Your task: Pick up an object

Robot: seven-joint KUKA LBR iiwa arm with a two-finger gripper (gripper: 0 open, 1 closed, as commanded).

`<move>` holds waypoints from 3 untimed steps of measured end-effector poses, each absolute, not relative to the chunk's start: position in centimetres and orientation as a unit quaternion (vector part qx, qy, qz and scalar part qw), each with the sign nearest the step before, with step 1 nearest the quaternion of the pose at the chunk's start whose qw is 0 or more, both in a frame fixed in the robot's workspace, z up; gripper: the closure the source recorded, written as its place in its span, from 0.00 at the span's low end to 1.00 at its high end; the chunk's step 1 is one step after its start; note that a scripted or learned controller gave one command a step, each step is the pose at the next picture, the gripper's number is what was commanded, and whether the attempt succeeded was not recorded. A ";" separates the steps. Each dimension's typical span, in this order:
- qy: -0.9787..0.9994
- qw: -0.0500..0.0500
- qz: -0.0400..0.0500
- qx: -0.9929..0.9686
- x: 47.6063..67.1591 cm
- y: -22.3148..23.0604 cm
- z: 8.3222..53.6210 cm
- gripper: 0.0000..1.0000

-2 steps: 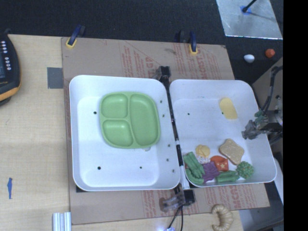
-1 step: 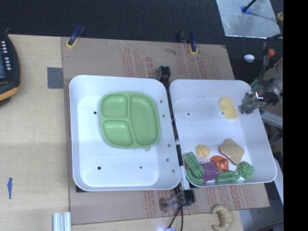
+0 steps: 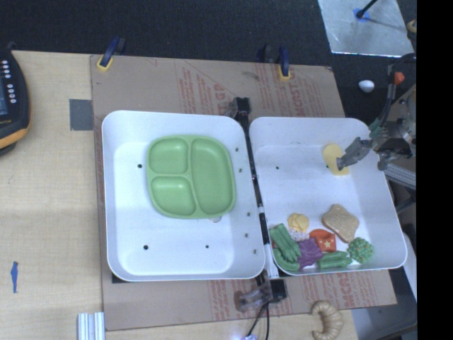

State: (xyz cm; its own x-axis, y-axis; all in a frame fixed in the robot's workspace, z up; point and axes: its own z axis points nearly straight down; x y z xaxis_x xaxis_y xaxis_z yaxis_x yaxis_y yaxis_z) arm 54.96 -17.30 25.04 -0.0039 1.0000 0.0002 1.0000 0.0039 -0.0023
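In the right bin [image 3: 283, 190], a small yellow piece [image 3: 330, 154] lies near the far wall. My gripper [image 3: 368, 157] reaches in from the right edge and stands open, its left finger [image 3: 351, 154] touching the yellow piece's right side; nothing is between the fingers. At the bin's near side lies a heap of toy food: a bread slice [image 3: 341, 222], a red tomato [image 3: 324, 240], a broccoli [image 3: 360, 249], green beans [image 3: 283, 243], a purple piece [image 3: 308, 252] and a pale yellow piece [image 3: 298, 222].
The left bin [image 3: 127, 253] holds a green divided plate [image 3: 191, 176]. A tan curled piece [image 3: 327, 319] lies on the cardboard in front of the right bin. A control pendant [image 3: 10, 101] sits at the far left of the bench. Clamps [image 3: 284, 62] hold the cardboard's back edge.
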 end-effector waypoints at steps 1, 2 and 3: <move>-0.709 0.000 0.002 -0.705 60.4 -20.4 16.1 0.00; -0.710 0.000 0.002 -0.704 63.8 -21.1 8.8 0.00; -0.707 0.005 0.003 -0.707 54.3 -21.3 9.1 0.00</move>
